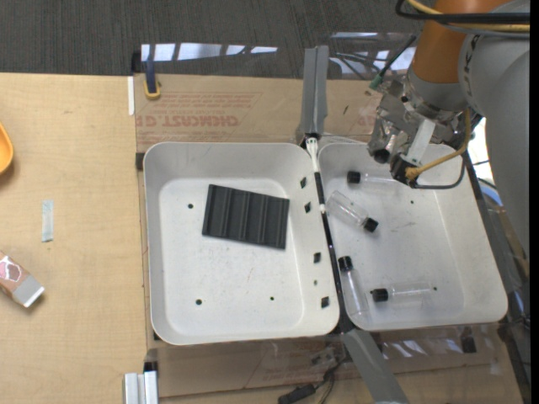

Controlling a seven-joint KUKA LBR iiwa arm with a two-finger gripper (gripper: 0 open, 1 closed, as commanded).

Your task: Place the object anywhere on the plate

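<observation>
A dark grey ridged plate [246,216] lies flat in the left bin [168,310], toward its back. Several clear tubes with black caps lie in the right bin [480,301]: one near the back [354,178], one at the left middle [354,213], one along the left wall [349,283], and one at the front [404,294]. My gripper [386,146] hangs over the back edge of the right bin, above and to the right of the rear tube. I see nothing held in it.
A grey divider post [314,91] stands behind the gap between the bins. On the bench to the left lie a small grey strip [47,221], a wrapped packet [17,280] and an orange thing [4,150] at the edge.
</observation>
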